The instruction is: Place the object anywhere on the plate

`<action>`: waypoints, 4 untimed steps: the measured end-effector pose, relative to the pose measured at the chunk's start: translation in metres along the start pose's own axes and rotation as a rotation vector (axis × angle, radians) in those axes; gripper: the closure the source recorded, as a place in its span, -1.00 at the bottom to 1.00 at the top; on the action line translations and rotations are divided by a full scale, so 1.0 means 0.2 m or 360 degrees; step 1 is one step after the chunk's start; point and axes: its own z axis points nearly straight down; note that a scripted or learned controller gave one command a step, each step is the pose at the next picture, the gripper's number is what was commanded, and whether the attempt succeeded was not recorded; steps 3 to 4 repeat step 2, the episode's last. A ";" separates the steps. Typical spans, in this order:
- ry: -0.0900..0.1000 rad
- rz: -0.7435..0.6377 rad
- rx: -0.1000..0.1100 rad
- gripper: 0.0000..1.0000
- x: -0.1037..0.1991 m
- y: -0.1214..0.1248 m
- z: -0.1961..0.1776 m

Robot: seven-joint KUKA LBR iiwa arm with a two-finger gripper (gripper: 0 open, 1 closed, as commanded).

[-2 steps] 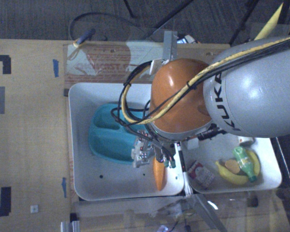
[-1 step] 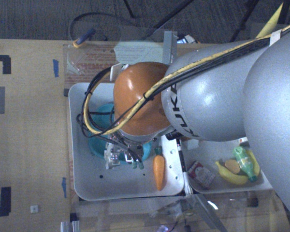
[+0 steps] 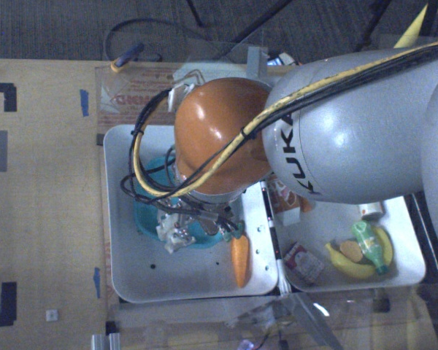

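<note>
Honestly, the arm's orange wrist blocks my view of the end effector (image 3: 181, 228) hanging over the teal plate (image 3: 147, 221) in the left bin (image 3: 117, 195), so I cannot tell whether it grips anything. The carrot (image 3: 239, 261) lies on the bin floor just beside the plate's right edge, not on it. If the carrot is the object, it looks missed. A blind descent could knock the plate or push the carrot against the bin wall. The banana (image 3: 350, 262) sits in the right bin (image 3: 416, 268).
</note>
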 end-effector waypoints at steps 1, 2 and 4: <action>0.0008 -0.0590 -0.0001 1.00 0.16 -0.36 0.29; 0.0001 -0.0566 -0.0002 1.00 -0.02 -0.05 0.04; 0.0001 -0.0566 -0.0002 1.00 -0.02 -0.05 0.04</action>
